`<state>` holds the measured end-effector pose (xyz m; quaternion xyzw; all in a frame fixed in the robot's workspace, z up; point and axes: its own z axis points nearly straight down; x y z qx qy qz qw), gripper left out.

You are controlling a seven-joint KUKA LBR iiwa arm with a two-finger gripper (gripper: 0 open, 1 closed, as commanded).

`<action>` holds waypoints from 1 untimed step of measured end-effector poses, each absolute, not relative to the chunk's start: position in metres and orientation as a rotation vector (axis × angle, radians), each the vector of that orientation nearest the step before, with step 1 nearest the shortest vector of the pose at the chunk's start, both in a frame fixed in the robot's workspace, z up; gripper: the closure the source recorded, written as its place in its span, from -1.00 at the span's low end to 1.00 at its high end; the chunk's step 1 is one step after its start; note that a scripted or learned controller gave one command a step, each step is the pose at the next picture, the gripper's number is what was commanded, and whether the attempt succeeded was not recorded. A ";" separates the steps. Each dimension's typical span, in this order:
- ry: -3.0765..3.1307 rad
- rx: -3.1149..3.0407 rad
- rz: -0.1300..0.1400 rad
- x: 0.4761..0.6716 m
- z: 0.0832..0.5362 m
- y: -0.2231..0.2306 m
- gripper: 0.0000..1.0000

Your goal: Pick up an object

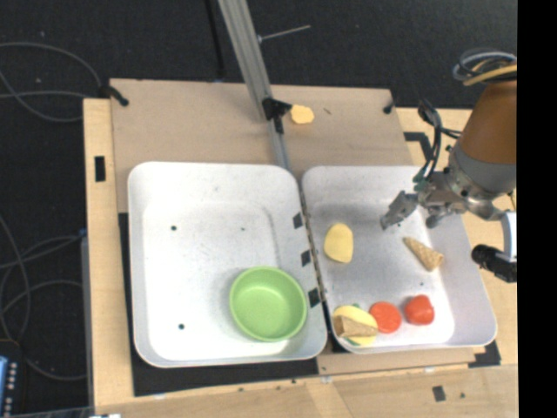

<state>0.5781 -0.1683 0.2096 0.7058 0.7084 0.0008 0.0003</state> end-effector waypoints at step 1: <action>2.225 2.218 0.003 0.578 0.210 -0.168 -1.00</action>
